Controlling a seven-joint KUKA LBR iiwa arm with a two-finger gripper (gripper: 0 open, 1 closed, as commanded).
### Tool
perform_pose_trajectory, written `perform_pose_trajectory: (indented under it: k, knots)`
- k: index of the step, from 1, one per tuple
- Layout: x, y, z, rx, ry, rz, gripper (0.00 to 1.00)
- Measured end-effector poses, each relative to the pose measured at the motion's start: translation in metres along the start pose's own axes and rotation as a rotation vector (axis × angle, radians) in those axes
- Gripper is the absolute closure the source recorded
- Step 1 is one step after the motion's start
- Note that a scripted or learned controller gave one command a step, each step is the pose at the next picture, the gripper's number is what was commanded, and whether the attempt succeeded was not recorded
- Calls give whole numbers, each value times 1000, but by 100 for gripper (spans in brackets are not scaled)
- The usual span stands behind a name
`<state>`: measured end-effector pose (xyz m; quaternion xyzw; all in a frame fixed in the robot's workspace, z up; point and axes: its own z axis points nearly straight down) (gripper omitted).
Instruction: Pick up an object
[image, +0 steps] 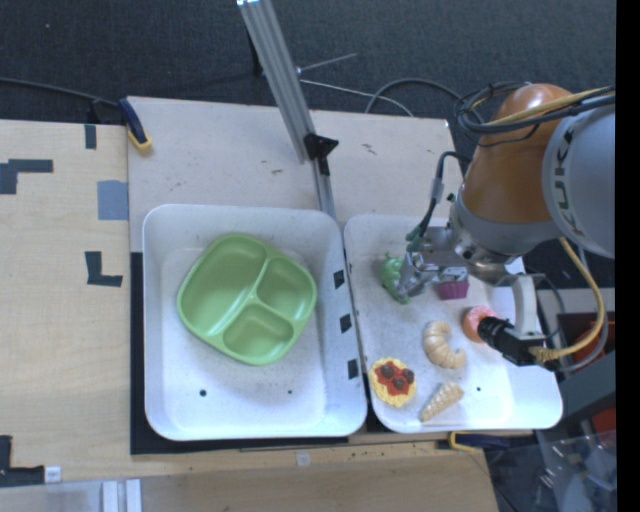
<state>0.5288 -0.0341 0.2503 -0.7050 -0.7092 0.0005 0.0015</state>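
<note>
In the right bin (500, 405) lie several toy foods: a green vegetable piece (392, 272), a purple block (453, 289), a pink donut (476, 321), a croissant (443, 345), a fruit tart (393, 382) and a cream cone (441, 401). My gripper (418, 272) hangs low over the bin's upper left part, right beside the green piece and touching or nearly touching it. The grey and orange arm covers the bin's upper right.
The left bin (165, 330) holds a green divided plate (247, 297). A metal post (290, 90) slants down to the bins' shared far edge. A black cable and connector (510, 345) hang from the arm over the right bin.
</note>
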Motion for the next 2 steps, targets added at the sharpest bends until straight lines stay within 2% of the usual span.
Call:
perform_pose_trajectory:
  k: [2]
  knots:
    - [98,10,11,0,-1,-1,100]
